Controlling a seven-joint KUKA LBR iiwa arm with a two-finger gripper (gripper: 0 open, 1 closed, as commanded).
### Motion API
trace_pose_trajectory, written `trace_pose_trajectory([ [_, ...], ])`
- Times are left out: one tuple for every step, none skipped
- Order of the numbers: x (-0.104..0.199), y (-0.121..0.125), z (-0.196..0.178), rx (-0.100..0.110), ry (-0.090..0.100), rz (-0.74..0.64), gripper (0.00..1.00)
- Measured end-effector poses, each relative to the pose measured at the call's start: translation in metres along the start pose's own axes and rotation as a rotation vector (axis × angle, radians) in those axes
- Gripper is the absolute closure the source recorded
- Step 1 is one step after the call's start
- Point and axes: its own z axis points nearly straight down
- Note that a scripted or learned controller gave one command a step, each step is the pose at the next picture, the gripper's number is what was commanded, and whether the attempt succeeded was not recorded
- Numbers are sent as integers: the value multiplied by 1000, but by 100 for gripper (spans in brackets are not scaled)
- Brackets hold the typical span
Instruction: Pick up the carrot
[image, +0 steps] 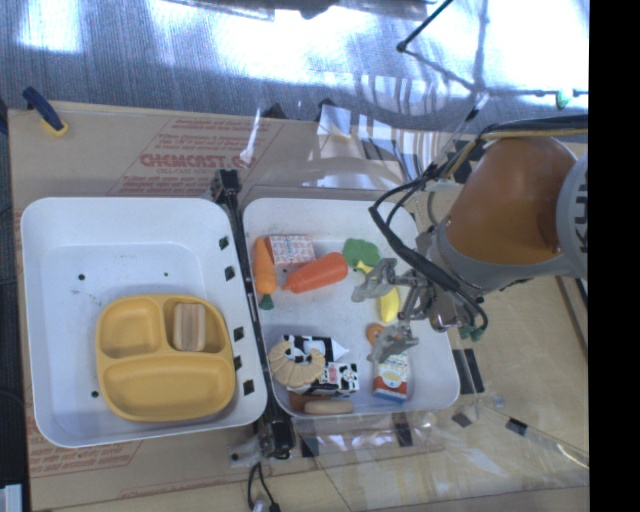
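White bins: left bin (60, 250) and right bin (300, 215) side by side on cardboard (150, 150).
Left bin contents: yellow tray (160, 385) with three compartments; tan block (189, 325) in upper right compartment.
Right bin contents: carrot (263, 268) against left wall, green tip toward near edge; orange pepper (317, 273) just beside; small box (290, 247) between them at far side; green piece (361, 252); cow-print carton (322, 362); cookie (292, 368); juice carton (392, 378); sausage (327, 406) at near wall.
Gripper (385, 315): over right side of right bin, well apart from carrot; fingers spread, nothing between them.
Arm (505, 205): reaching in from right, orange band above wrist.
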Motion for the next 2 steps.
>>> trace_pose_trajectory([
  [-66, 43, 122, 2, -26, 193, 0],
  [-94, 5, 145, -1, -1, 466, 0],
])
